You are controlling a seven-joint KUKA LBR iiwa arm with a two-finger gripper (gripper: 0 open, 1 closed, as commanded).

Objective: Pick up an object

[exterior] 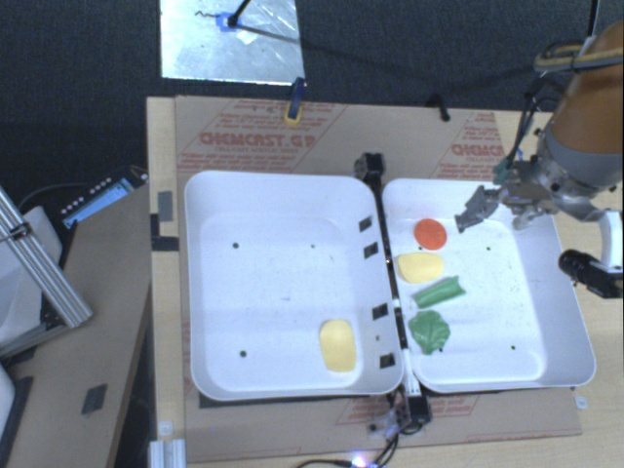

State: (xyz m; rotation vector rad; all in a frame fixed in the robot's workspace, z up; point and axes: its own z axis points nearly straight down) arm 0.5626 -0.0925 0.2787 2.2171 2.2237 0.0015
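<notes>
- The two white bins look like smooth plastic with a slight gloss.
- The board under them looks like matt brown cardboard with red print.
- The square sheet behind is shiny like metal foil, a little wrinkled.
- The yellow piece looks smooth and matt.
- The green leafy piece has a rougher surface.

Bright, even overhead light whitens both bins to near glare; a foil sheet glints, shadows stay faint, detail soft and slightly grainy
</notes>
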